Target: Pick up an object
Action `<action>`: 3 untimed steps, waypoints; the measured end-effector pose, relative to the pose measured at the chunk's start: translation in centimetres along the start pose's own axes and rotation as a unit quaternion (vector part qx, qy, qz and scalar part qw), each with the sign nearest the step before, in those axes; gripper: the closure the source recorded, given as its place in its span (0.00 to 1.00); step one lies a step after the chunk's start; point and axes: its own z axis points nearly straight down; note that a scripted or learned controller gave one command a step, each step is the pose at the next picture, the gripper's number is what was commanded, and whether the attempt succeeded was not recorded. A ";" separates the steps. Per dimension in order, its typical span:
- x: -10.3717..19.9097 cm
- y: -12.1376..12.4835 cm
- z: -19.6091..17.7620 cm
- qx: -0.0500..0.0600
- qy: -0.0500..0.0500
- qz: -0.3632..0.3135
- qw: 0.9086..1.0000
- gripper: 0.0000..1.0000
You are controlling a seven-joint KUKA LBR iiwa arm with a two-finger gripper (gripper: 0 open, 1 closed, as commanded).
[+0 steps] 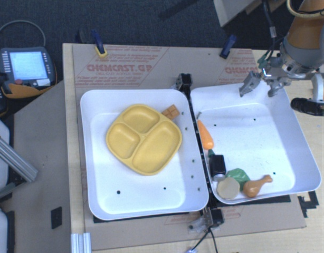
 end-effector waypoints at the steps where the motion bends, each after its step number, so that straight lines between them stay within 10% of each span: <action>1: 0.9 0.2 4.6 -0.001 0.000 0.001 1.000 0.00; 2: 1.6 -0.3 9.3 0.000 0.000 0.001 1.000 0.00; 3: 1.6 -0.2 7.9 -0.003 -0.001 0.000 1.000 1.00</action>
